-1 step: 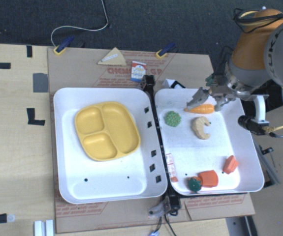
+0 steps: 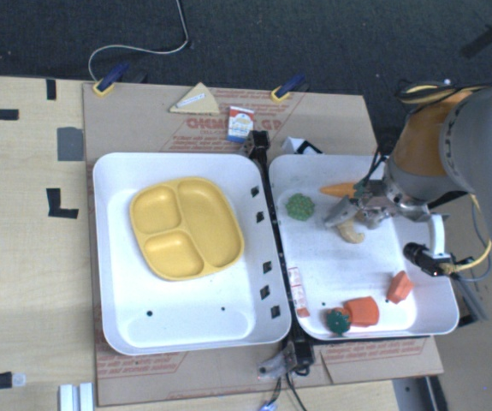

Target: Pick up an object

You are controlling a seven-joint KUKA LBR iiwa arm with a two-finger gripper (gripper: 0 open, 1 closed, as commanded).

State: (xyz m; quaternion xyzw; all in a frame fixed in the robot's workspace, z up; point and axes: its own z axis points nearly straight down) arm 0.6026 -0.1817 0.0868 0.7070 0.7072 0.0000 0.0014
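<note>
My gripper [image 2: 358,213] is low over the upper middle of the right bin [image 2: 314,264], reaching in from the right. A beige lump [image 2: 352,233] lies right under its tip, touching or nearly touching it. An orange carrot-shaped piece [image 2: 340,190] pokes out to the left just behind the gripper. A green bumpy piece [image 2: 299,205] lies to the left, apart from the gripper. Near the bin's front lie an orange-red block [image 2: 364,311], a small dark green ball [image 2: 338,321] and a smaller orange-red piece [image 2: 400,287].
The left bin [image 2: 117,315] holds a yellow divided plate [image 2: 186,227]. A small red and white carton [image 2: 240,124] and a tan wedge [image 2: 196,100] lie on the cardboard behind the bins. The arm's grey body [image 2: 451,144] hangs over the right bin's far right corner.
</note>
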